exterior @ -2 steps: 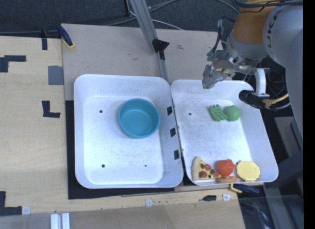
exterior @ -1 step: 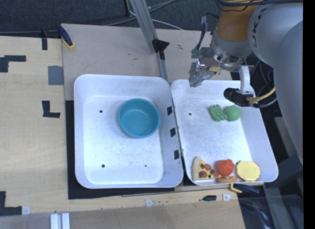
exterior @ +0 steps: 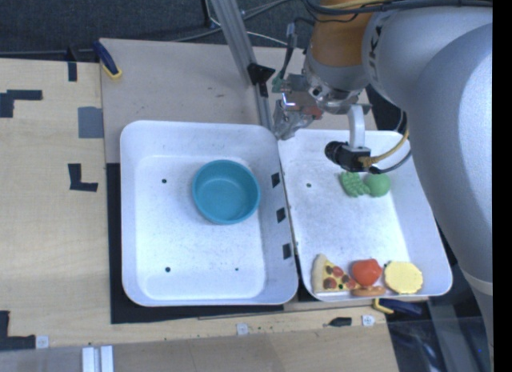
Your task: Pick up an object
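Note:
A blue bowl (exterior: 226, 191) sits upright in the middle of the left bin (exterior: 144, 202). In the right bin (exterior: 336, 226), a green toy vegetable (exterior: 366, 184) lies near the back. A pizza slice (exterior: 327, 274), a red tomato-like toy (exterior: 366, 271) and a round yellow piece (exterior: 403, 278) line the front edge. My gripper (exterior: 287, 125) hangs over the back end of the seam between the two bins, above and left of the green toy. Nothing shows in it.
A slanted metal pole (exterior: 234, 30) rises behind the bins, just left of the gripper. A black fitting with a yellow cable (exterior: 350, 154) hangs off the wrist beside the green toy. The large grey arm (exterior: 448, 82) covers the right side.

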### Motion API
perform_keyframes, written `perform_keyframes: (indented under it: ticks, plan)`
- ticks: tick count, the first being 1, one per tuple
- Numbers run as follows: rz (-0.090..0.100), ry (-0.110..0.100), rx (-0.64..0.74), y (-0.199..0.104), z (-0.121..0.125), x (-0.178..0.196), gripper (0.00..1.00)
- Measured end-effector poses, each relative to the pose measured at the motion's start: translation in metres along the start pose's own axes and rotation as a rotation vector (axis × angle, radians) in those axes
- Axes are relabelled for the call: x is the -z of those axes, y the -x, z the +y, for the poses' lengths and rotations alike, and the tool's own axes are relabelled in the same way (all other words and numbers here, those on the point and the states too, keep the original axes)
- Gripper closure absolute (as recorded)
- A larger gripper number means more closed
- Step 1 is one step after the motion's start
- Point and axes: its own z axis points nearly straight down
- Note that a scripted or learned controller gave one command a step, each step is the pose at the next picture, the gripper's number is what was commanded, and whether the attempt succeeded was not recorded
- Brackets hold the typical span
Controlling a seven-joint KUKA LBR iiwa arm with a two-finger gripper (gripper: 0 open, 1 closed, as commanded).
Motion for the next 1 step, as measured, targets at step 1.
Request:
perform_keyframes:
  ticks: [1]
  plan:
    - [0.000,-0.001,-0.001,-0.0492,0.0079,-0.0115,1.00]
